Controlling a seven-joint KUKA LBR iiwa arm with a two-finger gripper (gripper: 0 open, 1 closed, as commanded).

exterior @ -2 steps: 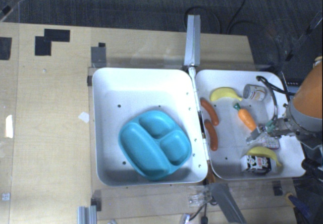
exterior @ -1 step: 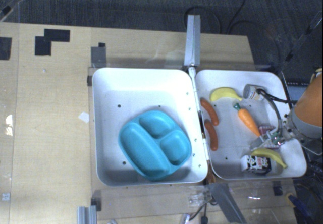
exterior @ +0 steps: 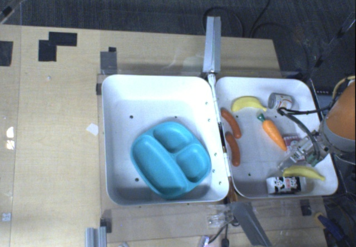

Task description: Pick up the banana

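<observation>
Pincer (exterior: 300,154): low over right bin (exterior: 253,182), just above lower banana; spread of tips impossible to tell.
Banana (exterior: 303,172): flat near right bin's front right corner, beside a small can (exterior: 284,184).
Second banana (exterior: 247,104): at bin's rear.
Carrot (exterior: 272,132): mid-bin.
Sausages (exterior: 230,122): along left wall.
Left bin (exterior: 119,146): blue divided plate (exterior: 169,157).

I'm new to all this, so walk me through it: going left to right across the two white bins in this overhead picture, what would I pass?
Blue three-compartment plastic plate → two reddish-brown sausages → yellow banana at the back → orange carrot → robot's gripper.
</observation>
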